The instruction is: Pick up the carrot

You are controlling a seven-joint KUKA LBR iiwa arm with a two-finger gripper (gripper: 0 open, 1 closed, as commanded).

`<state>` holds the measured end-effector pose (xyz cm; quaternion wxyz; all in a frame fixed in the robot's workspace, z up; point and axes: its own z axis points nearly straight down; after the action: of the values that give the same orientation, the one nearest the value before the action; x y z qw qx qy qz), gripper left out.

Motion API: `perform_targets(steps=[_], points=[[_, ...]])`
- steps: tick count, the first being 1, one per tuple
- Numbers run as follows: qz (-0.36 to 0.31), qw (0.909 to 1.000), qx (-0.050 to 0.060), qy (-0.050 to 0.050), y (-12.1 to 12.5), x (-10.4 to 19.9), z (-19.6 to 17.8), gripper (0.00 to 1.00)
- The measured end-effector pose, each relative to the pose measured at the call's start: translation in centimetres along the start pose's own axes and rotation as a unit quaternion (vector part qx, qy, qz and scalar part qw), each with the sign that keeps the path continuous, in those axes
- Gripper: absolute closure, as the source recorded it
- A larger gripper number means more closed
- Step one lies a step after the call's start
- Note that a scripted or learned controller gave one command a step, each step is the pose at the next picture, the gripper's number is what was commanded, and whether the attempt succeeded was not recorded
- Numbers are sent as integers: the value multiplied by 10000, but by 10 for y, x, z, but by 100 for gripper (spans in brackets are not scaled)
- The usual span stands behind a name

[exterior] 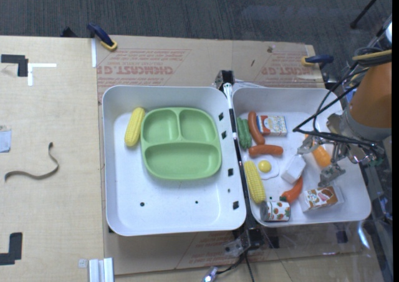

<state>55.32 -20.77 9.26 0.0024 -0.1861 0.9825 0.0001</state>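
Hanging over the right part of the right bin point(299, 95), the tool point(321, 161) sits at the right of the frame, below the arm's orange band point(373, 97). Its two fingers point(307, 144) stand apart, one toward the upper left and one toward the lower right, and an orange piece, apparently the carrot point(322, 155), lies between them. Whether the fingers actually press on the carrot I cannot tell; it may simply lie on the bin floor under them.

Elsewhere in the right bin, two sausages show: one point(252, 126) upright near the upper left, one point(266, 150) lying across just below it. A green vegetable point(243, 132) rests along the bin's left wall. A fried egg point(266, 167) sits near the middle, with a corn cob point(254, 181) just to its left. A small white box with red print point(272, 125) lies at the top, a white block point(293, 168) lies left of the tool, and a red chilli point(293, 189) curves below that block. Two printed cartons sit along the lower edge, one point(276, 211) at lower left and one point(322, 198) at lower right.

The left bin point(168, 212) holds a green divided plate point(181, 143) and a second corn cob point(134, 126) beside the plate's left rim. Both bins rest on the counter point(43, 212).
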Motion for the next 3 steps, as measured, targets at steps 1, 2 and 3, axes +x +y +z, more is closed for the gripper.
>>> perform_targets(steps=[1, 2, 3], points=[[-13, 10000, 14, -27, 0, -3, -10, 100], [-14, 10000, 13, -27, 0, -3, -10, 0], [-25, 10000, 27, -54, 0, -6, -20, 100]])
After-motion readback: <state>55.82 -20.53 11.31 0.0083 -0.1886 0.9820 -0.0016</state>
